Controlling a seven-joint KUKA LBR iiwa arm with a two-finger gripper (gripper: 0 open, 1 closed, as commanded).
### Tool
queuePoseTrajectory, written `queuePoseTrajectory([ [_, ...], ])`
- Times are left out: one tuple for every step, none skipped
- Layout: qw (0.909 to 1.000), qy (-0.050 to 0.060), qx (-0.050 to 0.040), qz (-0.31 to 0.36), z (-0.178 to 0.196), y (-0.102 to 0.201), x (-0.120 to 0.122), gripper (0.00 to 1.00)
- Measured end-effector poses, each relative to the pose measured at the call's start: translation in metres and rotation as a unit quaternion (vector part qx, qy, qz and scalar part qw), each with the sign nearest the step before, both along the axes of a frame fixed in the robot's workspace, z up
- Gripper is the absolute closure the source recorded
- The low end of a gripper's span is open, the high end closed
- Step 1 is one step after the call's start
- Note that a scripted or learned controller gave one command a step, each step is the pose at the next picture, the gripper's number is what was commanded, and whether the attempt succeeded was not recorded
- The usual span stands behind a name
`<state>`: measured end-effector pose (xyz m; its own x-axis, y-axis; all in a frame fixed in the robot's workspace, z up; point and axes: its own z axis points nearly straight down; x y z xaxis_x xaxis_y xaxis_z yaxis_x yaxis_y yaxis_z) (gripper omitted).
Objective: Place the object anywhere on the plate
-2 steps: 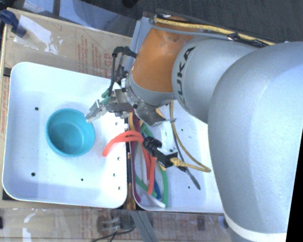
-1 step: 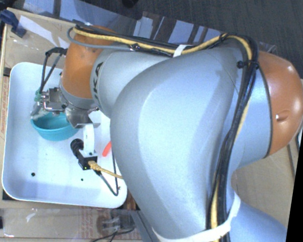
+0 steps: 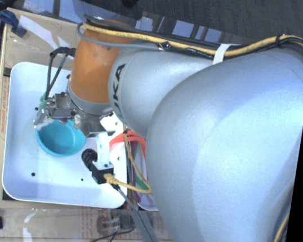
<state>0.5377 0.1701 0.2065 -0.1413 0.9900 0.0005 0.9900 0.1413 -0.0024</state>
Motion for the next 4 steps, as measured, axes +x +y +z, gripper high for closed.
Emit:
queuePoseTrajectory([
  [0.9867,0.000,-0.0012,-0.163,-0.090,0.044,-0.062,0.00],
  [0.9868,0.001,-0.0020,-0.162,-0.081,0.043,-0.062,1.00],
  [0.9969,-0.001,-0.0002,0.079,0.001,0.049,-0.062,1.00],
  [0.9947,0.003,-0.0023,-0.103,-0.095,0.041,-0.064,1.00],
])
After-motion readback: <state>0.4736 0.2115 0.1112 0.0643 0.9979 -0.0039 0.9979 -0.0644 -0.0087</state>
